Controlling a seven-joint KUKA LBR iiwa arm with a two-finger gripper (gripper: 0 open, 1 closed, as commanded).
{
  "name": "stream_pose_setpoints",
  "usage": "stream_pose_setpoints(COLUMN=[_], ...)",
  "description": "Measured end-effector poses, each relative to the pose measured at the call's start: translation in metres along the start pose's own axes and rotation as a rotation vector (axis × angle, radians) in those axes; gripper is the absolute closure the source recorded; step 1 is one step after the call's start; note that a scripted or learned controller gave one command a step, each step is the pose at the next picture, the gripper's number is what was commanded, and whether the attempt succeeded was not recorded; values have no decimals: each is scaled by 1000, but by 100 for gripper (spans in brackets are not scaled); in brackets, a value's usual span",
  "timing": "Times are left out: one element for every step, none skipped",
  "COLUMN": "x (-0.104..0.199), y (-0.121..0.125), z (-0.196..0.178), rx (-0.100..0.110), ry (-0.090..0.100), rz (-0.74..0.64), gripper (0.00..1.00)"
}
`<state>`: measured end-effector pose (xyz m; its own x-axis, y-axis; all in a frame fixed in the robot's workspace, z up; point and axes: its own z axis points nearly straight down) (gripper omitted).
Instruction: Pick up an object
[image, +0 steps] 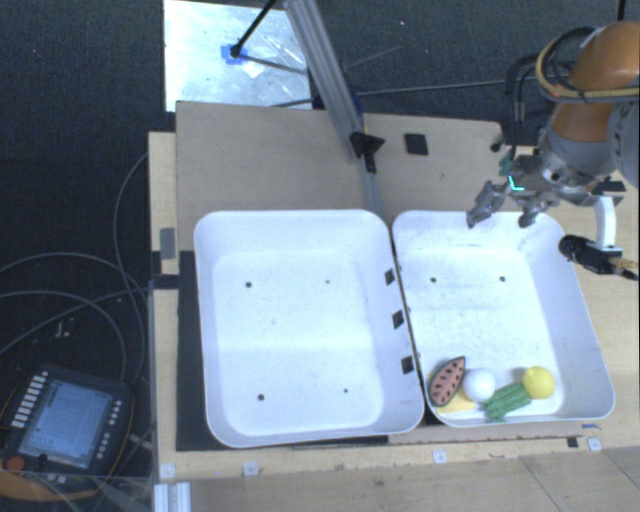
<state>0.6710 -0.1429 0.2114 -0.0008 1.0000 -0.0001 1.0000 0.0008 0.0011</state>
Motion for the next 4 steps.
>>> stream_pose_setpoints(x=[0, -2, 7, 8], y=[0, -6, -5, -5], z=[0, 44, 100, 126], rx=[0, 3, 5, 2], ry=[0, 0, 1, 0], rz=[0, 1, 0, 0], gripper=[0, 0, 0, 0])
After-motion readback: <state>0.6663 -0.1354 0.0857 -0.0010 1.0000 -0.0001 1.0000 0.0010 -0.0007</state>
